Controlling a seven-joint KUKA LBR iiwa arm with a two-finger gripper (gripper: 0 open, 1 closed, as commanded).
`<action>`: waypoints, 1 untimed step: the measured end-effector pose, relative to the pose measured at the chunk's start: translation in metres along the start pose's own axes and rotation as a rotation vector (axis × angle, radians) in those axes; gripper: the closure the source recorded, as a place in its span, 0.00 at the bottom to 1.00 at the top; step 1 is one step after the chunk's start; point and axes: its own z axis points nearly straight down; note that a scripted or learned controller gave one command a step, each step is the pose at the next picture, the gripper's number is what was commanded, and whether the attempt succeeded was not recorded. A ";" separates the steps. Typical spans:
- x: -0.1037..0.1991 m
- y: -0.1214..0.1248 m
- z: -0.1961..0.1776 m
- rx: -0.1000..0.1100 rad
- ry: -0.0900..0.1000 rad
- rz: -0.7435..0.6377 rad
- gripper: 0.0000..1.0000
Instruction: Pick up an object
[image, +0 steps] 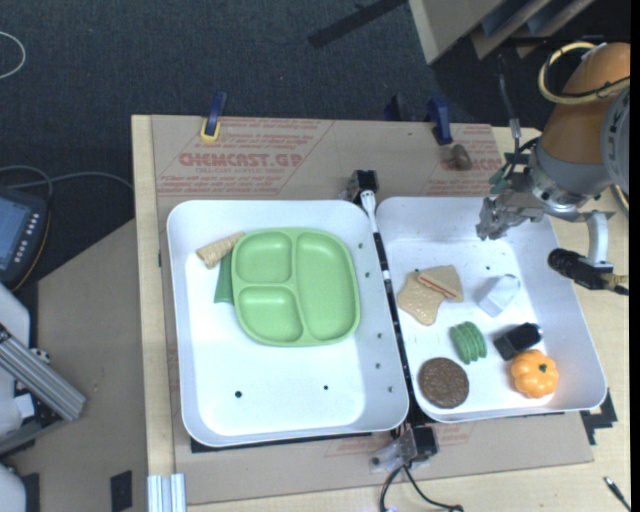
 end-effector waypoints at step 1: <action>0.000 -0.008 -0.050 0.000 0.000 0.001 1.00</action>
